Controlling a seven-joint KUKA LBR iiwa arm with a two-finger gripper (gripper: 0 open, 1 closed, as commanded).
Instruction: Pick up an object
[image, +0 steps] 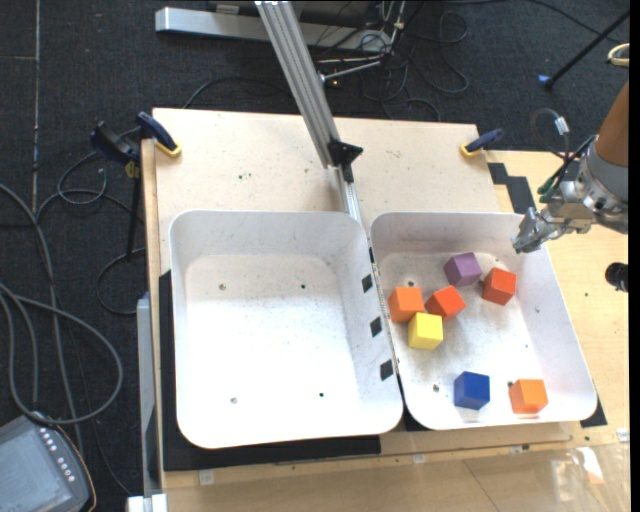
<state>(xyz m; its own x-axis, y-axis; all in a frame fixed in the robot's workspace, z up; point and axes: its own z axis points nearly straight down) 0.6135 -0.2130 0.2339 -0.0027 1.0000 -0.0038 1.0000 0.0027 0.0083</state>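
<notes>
The right bin holds several small cubes. A purple cube and a red cube lie near its back. Two orange cubes and a yellow cube cluster in the middle. A blue cube and another orange cube sit near the front. My gripper hangs over the bin's back right rim, up and to the right of the red cube, with nothing visible in it.
The left bin stands beside the right one. A slanted metal pole crosses the back of the bench to the divide between the bins. Clamps grip the board's back corners. Cables lie on the floor.
</notes>
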